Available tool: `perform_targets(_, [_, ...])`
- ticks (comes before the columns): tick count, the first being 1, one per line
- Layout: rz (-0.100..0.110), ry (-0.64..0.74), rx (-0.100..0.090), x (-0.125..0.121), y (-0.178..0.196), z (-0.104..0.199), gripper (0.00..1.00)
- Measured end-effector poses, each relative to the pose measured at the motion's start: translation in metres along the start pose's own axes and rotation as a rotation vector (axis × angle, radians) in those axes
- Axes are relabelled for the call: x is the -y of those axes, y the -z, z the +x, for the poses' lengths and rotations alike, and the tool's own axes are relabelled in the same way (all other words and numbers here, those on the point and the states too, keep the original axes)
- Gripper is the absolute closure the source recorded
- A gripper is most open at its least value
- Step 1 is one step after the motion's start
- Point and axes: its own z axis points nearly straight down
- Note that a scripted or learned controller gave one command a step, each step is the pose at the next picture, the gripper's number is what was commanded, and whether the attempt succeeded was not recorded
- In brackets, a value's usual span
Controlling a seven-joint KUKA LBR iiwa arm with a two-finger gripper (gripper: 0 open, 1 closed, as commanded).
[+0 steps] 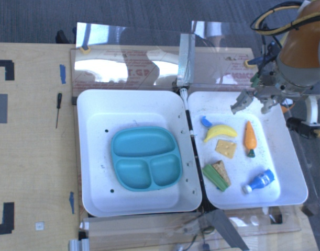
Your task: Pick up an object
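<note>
The right bin (290,187) holds several small items: a yellow banana (220,132), a blue piece (206,122) beside it, an orange carrot (250,135), a tan cracker (225,148), a green and brown piece (217,175) and a blue bottle (260,181). My gripper (253,103) hangs over the bin's far side, above and behind the carrot and banana. Its fingers are spread open with nothing between them.
The left bin (91,119) carries a teal divided plate (145,157). Clear plastic walls (149,61) stand behind both bins. A screwdriver (58,109) lies on the wooden bench to the left. Cables loop above the arm at the top right.
</note>
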Motion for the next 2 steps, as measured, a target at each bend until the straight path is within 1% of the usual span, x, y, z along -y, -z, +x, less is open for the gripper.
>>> perform_targets(1, [0.002,-0.291,0.001,-0.054,-0.091,0.022,0.0])
perform_targets(2, [0.003,-0.368,0.003,0.001,-0.103,-0.05,0.0])
